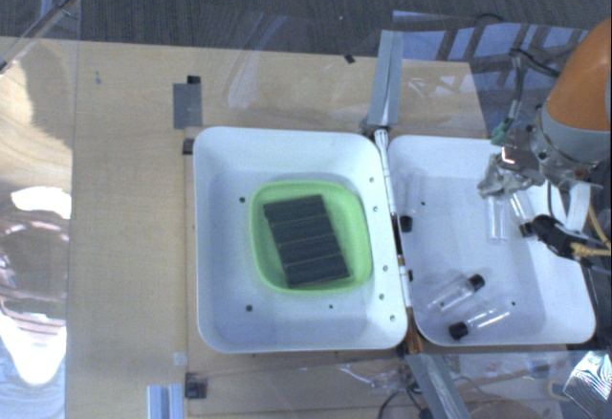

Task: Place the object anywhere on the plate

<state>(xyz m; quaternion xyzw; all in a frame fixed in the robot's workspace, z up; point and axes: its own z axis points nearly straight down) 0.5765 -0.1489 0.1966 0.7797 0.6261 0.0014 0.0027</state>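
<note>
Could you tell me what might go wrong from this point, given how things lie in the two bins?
1. The clear vials in the right bin are hard to see and round, so a grasp may slip.
2. The end effector hangs apart from them; it could close on nothing.
3. The dark block fills much of the green plate, so a vial could roll off.

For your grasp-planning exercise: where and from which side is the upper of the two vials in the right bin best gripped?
Probably at mid-barrel, from straight above. The vial lies flat on the right bin floor, slanted, black cap up-right. Set the tool fingers across its narrow width. The second vial lies apart, below it.
</note>
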